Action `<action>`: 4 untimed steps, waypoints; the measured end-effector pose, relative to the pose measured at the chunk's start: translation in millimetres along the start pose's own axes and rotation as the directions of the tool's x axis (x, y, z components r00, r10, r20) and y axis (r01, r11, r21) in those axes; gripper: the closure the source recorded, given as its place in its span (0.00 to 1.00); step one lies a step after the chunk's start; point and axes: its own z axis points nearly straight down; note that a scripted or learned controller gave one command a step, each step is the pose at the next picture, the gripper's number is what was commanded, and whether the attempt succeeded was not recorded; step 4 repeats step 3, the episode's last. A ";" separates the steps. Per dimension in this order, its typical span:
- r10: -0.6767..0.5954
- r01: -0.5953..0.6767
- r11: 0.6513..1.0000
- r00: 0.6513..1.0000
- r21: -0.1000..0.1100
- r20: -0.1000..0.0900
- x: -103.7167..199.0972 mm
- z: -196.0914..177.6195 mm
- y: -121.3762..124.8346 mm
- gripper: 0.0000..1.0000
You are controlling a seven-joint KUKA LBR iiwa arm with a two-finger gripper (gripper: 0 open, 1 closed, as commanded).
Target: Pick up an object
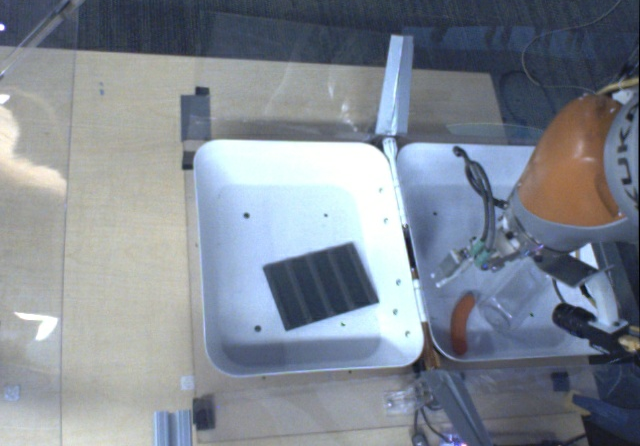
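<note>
Two candidates lie in reach, and the nearer one is a small reddish-brown object (461, 323) resting on the floor of the right bin (440, 194), close to that bin's front left corner. A clear, glassy item (510, 296) sits just beside it, hard to make out against the white. You have the gripper (487, 256) hanging above and a little behind the reddish piece, under the orange-banded wrist (570, 169), with cables trailing around it; nothing shows between its tips, and you cannot tell from this slant whether they stand apart or together. My reading is that you are at the approach step, not yet at a grasp. The next move calls for a short shift toward the front wall, then a straight descent. Over in the left bin (215, 264), a dark ribbed rectangular pad (320, 285) lies flat, well apart from the arm.
</note>
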 end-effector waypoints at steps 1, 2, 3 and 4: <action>0.052 -0.052 0.999 0.999 0.004 -0.002 -31.2 85.3 -15.0 0.00; 0.049 -0.049 0.999 0.999 -0.002 0.001 -31.4 74.7 -12.3 1.00; 0.050 -0.050 0.999 0.999 -0.001 0.001 -31.5 74.7 -12.4 0.00; 0.050 -0.050 0.999 0.999 -0.001 0.001 -31.5 74.7 -12.4 0.00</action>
